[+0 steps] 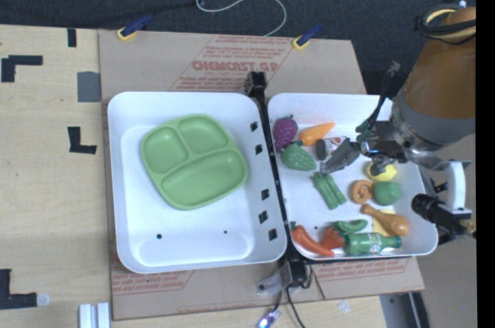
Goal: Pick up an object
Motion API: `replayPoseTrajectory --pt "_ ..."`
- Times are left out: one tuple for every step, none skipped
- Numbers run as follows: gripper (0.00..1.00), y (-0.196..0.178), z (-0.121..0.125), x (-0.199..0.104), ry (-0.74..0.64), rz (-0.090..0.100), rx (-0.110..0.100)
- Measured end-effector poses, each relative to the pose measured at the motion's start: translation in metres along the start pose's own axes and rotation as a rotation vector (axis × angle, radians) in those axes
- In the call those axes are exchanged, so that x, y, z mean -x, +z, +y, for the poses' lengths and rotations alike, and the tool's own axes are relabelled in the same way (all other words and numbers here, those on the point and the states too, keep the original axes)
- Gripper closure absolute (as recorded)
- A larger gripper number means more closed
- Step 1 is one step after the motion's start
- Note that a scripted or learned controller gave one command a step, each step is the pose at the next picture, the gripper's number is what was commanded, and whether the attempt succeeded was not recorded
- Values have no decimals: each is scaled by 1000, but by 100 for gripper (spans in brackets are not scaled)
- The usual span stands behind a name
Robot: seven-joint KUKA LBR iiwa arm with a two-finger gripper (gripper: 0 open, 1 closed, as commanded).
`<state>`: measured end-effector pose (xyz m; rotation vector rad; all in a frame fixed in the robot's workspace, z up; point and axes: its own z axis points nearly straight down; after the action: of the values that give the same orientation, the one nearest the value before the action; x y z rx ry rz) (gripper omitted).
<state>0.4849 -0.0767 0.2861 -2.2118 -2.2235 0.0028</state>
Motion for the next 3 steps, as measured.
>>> replayPoseTrajectory --pt "0 -254 -2 13 3 -6 25" --pt "100 -254 -2 12 3 -5 5" --pt "100 -264 -1 12 2 -6 6"
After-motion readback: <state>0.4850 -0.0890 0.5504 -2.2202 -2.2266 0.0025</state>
